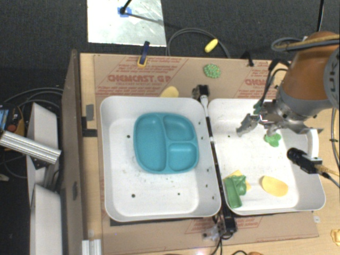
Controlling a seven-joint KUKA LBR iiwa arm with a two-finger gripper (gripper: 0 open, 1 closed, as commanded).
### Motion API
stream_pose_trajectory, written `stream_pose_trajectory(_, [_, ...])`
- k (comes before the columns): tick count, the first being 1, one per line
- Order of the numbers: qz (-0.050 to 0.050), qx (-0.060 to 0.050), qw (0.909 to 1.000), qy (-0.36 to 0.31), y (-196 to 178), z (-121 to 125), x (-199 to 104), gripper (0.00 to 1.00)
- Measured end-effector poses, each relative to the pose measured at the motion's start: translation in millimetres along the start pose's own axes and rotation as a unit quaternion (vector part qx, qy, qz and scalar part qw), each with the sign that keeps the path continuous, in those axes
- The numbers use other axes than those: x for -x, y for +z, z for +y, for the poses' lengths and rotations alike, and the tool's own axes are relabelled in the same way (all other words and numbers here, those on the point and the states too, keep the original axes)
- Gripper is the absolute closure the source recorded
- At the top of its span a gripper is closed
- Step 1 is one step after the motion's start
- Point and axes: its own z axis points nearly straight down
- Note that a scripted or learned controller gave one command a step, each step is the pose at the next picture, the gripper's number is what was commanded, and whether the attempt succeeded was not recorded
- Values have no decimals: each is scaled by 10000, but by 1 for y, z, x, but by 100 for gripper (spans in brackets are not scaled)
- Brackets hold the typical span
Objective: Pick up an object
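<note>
Right bin (308, 195): my gripper (258, 122) hovers, opening unreadable from this view; small green piece (273, 139) just beside it, possibly the target. I'd centre over it before descending.

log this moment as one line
hand: over right bin | near: small green piece | bin also: green toy, yellow piece | left bin: teal tray

Grey arm (303, 97) with orange band, black cables, metallic claw (249, 124).
</note>
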Motion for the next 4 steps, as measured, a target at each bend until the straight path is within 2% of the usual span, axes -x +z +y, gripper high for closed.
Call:
stream_pose_trajectory(1, [-22,48,10000,23,-73,16,53,0])
stream_pose_trajectory(2, [-8,-8,10000,20,5,52,95,0])
stream_pose_trajectory(3, [-7,-6,10000,20,36,49,122,0])
stream_pose_trajectory(4, [-5,2,10000,9,55,50,121,0])
